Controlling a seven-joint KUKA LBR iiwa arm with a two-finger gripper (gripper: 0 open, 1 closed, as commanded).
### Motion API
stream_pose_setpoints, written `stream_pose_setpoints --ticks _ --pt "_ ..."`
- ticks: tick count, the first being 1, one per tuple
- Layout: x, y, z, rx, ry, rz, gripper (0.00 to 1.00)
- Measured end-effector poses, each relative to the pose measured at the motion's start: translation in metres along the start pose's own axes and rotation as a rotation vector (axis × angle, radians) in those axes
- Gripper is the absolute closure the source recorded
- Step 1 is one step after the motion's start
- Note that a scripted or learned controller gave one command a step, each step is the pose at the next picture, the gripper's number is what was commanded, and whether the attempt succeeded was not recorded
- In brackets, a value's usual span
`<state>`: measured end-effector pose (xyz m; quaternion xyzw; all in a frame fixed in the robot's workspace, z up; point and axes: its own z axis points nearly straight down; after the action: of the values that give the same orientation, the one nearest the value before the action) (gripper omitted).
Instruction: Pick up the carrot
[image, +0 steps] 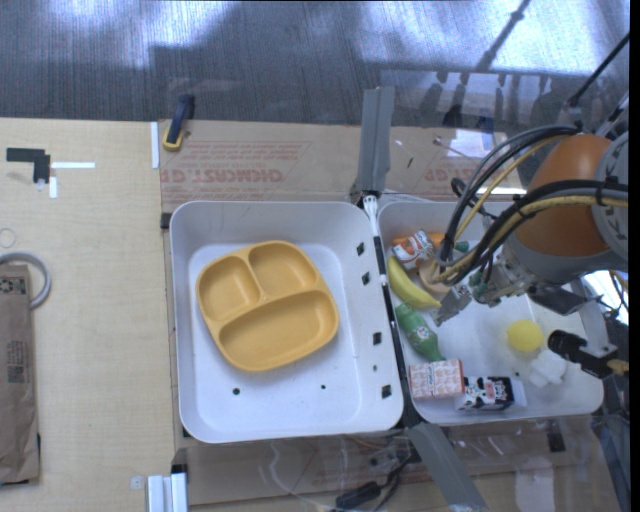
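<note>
Nearest me, a pink carton (436, 378) and a black-and-white carton (488, 392) lie at the right bin's (570, 402) front wall. Behind them the gripper (452, 296) hangs low; its state I cannot tell. Just beside it, leftward, the carrot (412, 247) pokes out past a curved yellow banana (408, 286).

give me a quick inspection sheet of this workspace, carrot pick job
surface: wooden bench bearing two white bins, left bin and right bin
job's things: carrot not made out; an orange packet lies at the right bin's top left
clutter: yellow divided plate in left bin; banana, green item, pink carton, lemon in right bin
grippers: gripper low over right bin, beside the banana
cables: black and yellow cables along the arm
surroundings: brown bag at left
</note>
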<state>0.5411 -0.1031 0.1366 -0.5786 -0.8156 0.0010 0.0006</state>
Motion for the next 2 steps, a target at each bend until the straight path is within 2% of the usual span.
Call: stream_pose_setpoints --ticks 1,2 --pt "0.0 0.0 0.0 -0.001 0.0 0.0 0.0" --pt "-0.006 -0.07 -0.016 0.0 0.001 0.147 0.0"
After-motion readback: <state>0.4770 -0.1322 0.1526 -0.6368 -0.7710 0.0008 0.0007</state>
